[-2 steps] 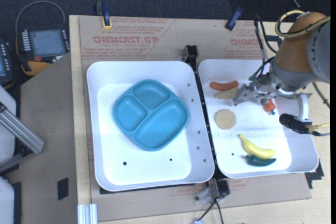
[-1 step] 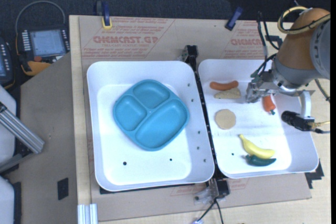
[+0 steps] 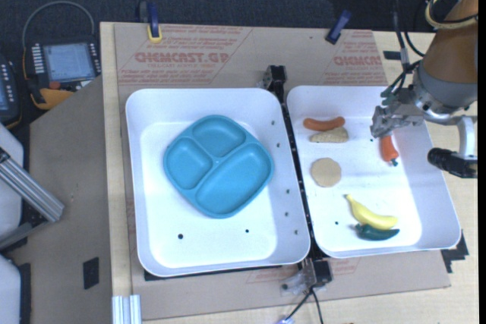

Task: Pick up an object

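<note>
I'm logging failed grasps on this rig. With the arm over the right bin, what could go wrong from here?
1. The end effector sits at the top end of the carrot, so a grip there may slip off.
2. The carrot lies near the right bin's wall, which could block the fingers.
3. Sausage and bread touch; both might lift.

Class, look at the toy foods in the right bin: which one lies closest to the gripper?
The orange carrot, directly below the gripper near the bin's right side; the others lie further left or lower.
</note>
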Available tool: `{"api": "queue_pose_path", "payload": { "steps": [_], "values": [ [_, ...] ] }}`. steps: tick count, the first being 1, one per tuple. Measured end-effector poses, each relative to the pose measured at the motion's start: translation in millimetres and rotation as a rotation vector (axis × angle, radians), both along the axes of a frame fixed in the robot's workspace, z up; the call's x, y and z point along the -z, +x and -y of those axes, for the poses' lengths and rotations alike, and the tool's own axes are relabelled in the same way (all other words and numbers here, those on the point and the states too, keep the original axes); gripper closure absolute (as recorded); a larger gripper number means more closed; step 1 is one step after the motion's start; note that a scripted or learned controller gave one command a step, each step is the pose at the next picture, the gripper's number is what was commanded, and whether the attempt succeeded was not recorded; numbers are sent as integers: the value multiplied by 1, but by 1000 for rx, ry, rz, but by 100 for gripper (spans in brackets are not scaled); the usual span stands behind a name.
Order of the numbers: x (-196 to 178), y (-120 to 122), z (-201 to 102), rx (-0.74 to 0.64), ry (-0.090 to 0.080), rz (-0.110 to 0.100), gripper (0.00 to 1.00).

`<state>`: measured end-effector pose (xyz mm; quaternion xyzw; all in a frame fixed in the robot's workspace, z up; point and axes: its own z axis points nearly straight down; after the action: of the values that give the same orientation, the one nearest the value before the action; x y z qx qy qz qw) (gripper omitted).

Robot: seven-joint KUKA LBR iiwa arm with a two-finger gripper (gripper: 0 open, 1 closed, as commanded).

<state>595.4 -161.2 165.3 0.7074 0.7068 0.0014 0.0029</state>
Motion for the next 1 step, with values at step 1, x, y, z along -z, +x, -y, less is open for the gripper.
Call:
{"api": "queue_pose_path", "payload": {
  "steps": [1],
  "values": [
    [-54, 1, 0, -2, 0, 1, 100]
  ]
}}
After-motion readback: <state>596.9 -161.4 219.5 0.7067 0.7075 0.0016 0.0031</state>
